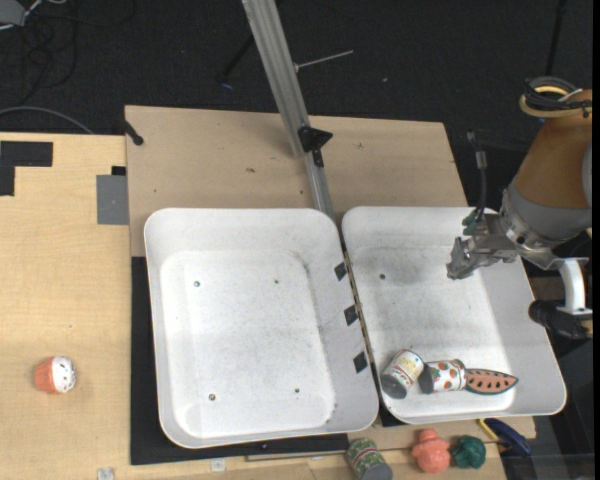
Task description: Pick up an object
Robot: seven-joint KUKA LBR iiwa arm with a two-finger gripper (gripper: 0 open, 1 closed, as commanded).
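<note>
The grey two-finger end effector (462, 263) hangs over the right white bin (420, 298), toward its far right; whether it is wide or narrow I cannot tell. It should travel nearward and descend squarely onto the spotted cylindrical can (443, 376), lying left-right at the near wall.

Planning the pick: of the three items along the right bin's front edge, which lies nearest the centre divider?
The small can, lying on its side at the left end of the row; the spotted cup and watermelon slice lie further right.
</note>
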